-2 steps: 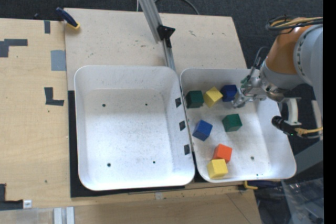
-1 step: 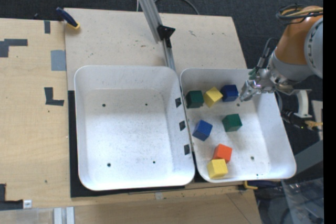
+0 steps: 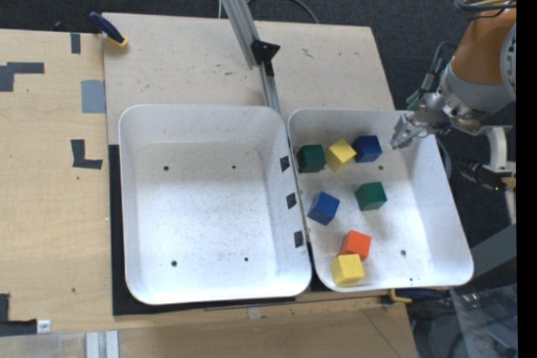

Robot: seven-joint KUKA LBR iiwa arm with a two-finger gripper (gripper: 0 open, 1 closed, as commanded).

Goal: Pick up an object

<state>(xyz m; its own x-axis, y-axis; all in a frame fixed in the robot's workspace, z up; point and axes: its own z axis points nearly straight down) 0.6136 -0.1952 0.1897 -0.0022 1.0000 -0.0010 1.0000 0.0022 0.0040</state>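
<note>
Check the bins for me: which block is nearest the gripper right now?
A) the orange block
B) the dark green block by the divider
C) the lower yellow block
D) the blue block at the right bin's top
D: the gripper sits over the right bin's top right edge, and the blue block lies just to its left, nearer than any other block.

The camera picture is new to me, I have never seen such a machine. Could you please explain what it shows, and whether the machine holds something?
One camera looks down at a slant on a bench. The grey and orange robot arm reaches in from the right; its gripper hangs over the right bin's upper edge, with nothing visible between its fingers. This bin holds seven small cubes: two green, two blue, two yellow, one orange. The left bin lies beside it.
</note>
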